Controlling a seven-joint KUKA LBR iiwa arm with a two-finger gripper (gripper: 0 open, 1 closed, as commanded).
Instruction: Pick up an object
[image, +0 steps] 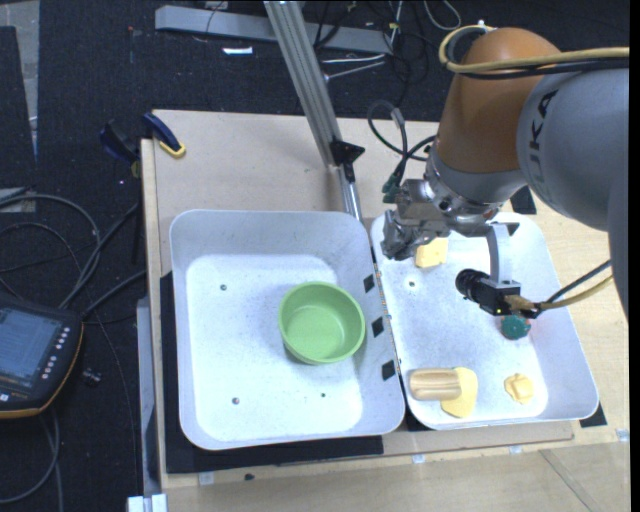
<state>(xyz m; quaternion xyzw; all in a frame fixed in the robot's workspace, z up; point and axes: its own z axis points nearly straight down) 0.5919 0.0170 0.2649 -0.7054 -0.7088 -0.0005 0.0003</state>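
My gripper (405, 236) hangs over the far left corner of the right bin (560, 300), just left of a pale yellow block (432, 254). A tan roll (434, 383) lies by the bin's near edge with a yellow piece (462, 403) against it. A small yellow lump (518, 387) sits near the front right, and a teal ball (514, 326) rests by the middle right. A green bowl (321, 321) stands upright in the left bin (220, 300).
A black cylindrical fitting (480, 288) on the arm hangs over the right bin's middle. A slanted metal pole (315, 95) rises behind the bins. A handheld pendant (30, 355) lies on the floor at left. Cables trail across the dark floor.
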